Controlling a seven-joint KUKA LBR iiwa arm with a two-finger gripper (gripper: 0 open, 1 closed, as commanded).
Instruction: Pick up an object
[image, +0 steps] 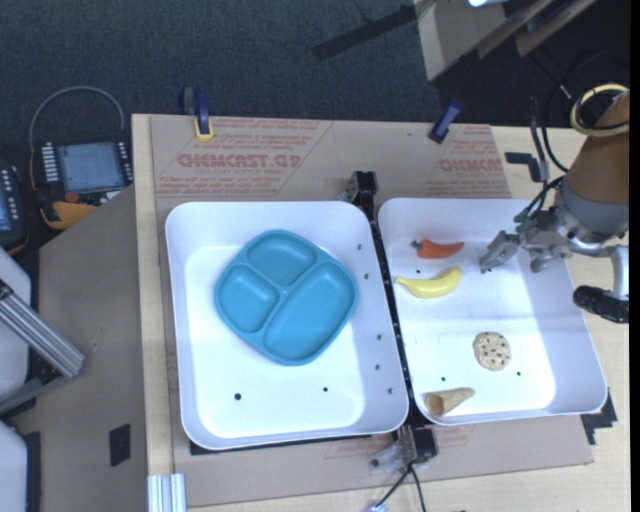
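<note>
two shallow white bins sit side by side on a brown cardboard-covered bench. left bin carries a blue divided plate, three compartments, lying flat near the bin's middle and turned at an angle to the bin's walls. right bin carries four small things. an orange carrot lies near the far wall, left of centre. a yellow banana lies just below the carrot, near it but apart, curved with its ends pointing up. a round cookie with dark specks lies toward the middle of the bin's near half, well apart from the banana. an ice cream cone lies on its side close to the near wall, its point toward the right.

the grey arm with its orange band comes in from the right, over the far right part of the right bin. its gripper hangs above the bin floor to the right of the carrot, apart from it, with one dark finger reaching left toward the carrot and banana. nothing sits between the fingers. whether the gripper is wide or narrow cannot be told, since the fingers blur together against the wrist.

a handheld controller with a lit screen lies on the floor beyond the bench's far left corner.
</note>
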